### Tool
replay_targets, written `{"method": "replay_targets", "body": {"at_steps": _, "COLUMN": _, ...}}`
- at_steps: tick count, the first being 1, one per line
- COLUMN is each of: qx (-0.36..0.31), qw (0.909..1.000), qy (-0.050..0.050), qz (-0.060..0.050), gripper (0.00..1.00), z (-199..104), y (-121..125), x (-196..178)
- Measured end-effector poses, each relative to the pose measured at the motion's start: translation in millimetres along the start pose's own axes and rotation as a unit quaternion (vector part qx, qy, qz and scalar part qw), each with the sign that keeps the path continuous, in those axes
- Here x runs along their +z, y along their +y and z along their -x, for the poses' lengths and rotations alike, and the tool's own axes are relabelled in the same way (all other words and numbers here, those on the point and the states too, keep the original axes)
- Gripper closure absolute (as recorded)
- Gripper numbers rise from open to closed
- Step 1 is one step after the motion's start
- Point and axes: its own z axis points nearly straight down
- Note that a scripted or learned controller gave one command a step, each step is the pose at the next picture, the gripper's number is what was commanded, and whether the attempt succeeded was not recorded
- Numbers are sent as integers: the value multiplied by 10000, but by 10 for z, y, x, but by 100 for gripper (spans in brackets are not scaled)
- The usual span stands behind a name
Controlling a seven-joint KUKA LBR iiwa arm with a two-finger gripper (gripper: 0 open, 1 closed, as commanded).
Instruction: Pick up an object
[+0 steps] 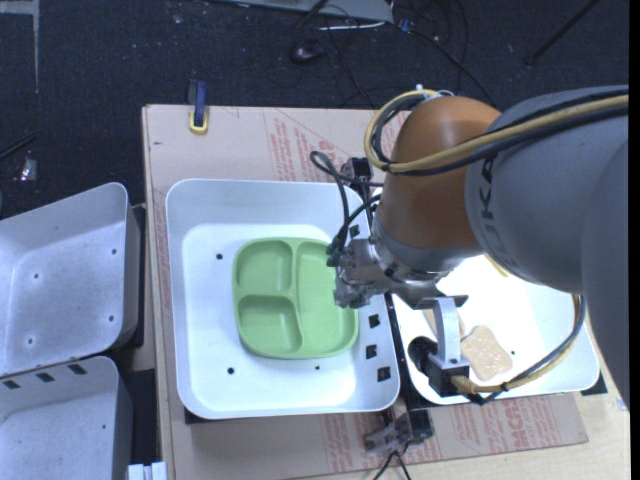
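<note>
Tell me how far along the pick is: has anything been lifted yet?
Done: the arm has reached in over the bins. In hand: the claw sits at the right edge of the green divided tray, which lies flat in the left bin. Left: gripping and lifting. The tan object in the right bin looks untouched.

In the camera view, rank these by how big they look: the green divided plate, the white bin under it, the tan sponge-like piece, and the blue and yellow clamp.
1. White plastic bin
2. Green divided plate
3. Tan sponge-like piece
4. Blue and yellow clamp, close to the tan piece in apparent size, so that order is unsure.
</note>
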Motion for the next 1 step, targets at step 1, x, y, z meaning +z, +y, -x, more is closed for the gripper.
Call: {"method": "replay_targets", "body": {"at_steps": 1, "qx": 34, "qw": 10000, "qy": -9, "qz": 2, "gripper": 0, "z": 35, "y": 5, "x": -1}}
